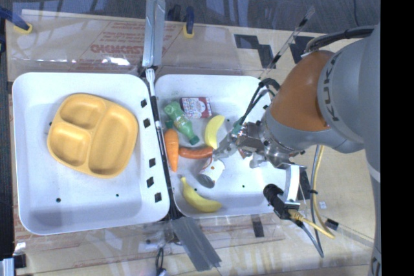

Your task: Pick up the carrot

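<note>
You can see the carrot (171, 148) lying along the left wall of the right bin (249, 200), next to the green bottle (181, 121). The gripper (228, 145) hangs over the middle, so it isn't on the carrot yet. I can't tell its grip.

Bright even light, soft shadows, slight blur

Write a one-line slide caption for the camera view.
Grey KUKA arm's gripper hovers in the right white bin near the orange carrot; yellow divided plate sits in the left white bin.
</note>
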You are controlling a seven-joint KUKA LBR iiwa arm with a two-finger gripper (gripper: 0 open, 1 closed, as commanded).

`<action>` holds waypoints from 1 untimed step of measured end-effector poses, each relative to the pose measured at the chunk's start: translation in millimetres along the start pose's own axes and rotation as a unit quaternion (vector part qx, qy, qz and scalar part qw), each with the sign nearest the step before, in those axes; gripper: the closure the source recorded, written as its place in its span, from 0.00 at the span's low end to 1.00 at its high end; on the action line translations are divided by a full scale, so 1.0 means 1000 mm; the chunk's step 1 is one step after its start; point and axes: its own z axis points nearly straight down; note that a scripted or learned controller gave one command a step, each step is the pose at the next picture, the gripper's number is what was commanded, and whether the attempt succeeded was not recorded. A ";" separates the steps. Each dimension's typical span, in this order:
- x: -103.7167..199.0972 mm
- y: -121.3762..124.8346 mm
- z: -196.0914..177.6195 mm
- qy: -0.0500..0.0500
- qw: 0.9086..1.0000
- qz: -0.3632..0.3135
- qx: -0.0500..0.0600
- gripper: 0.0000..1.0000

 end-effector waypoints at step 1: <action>0.092 0.009 -0.009 0.000 0.995 -0.096 0.000 0.00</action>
